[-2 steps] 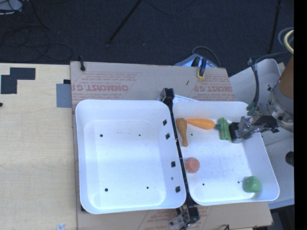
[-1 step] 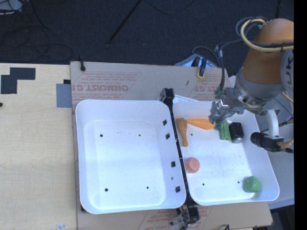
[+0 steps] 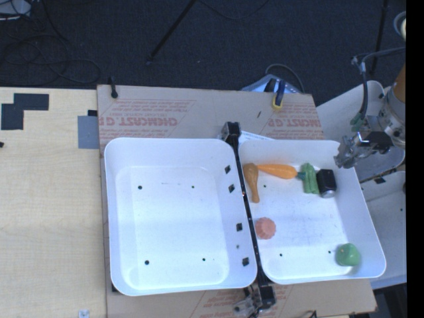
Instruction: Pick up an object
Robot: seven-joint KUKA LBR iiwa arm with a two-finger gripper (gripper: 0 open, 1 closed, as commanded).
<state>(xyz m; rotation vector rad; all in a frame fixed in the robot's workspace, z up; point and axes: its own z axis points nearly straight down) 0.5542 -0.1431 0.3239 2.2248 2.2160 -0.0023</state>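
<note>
Left bin [image 3: 119, 177]: nothing in it to pick. Divider clamp bar [image 3: 242, 211] runs between the two bins.

Right bin [image 3: 371, 224] carries all candidates, left to right:
- tan drumstick-shaped piece [image 3: 252, 181], just beside the left wall, upper half
- round pink disc [image 3: 265, 228], near the left wall, mid-height
- orange carrot-shaped piece [image 3: 278, 171], lying along the far edge, its left end touching or overlapping the tan piece
- green ridged object [image 3: 309, 178], near the far edge, right of the carrot
- small black block [image 3: 326, 183], touching or just beside the green one
- green ball [image 3: 347, 255] in the near right corner, well apart from the rest

Progress: nothing done yet by the look of it. Every object sits on the bin floor, none lifted. Reach, descent, grasp and lift are all left.

Gripper [image 3: 349, 152]: hangs at the far right corner of the right bin, over or just outside the rim, nearest to the black block but apart from it. Too small and cluttered to make out the jaw gap, so I can't tell if it's spread or pressed together. Nothing seen between the tips, no contact with any object.
</note>
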